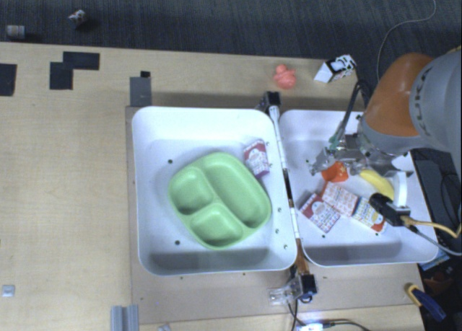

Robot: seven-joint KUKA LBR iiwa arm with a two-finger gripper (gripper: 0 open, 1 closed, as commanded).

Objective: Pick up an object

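Grey arm [433, 99] reaches in from the right, orange band up, wrist bent down over the right bin [346, 250]. Gripper [333, 165] sits low, just above an orange piece [334, 173] (contact unclear), banana [377, 182] beside it. Can't tell finger state. Left bin [151, 178]: green plate [219, 198], red packet [256, 158].

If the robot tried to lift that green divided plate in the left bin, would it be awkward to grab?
Probably awkward. The green plate is broad and shallow with rounded edges, so the only place to pinch looks like its thin rim. It looks like stiff moulded plastic, likely light, and should keep its shape. Lying flat on the white bin, it seems more apt to slide than to tip.
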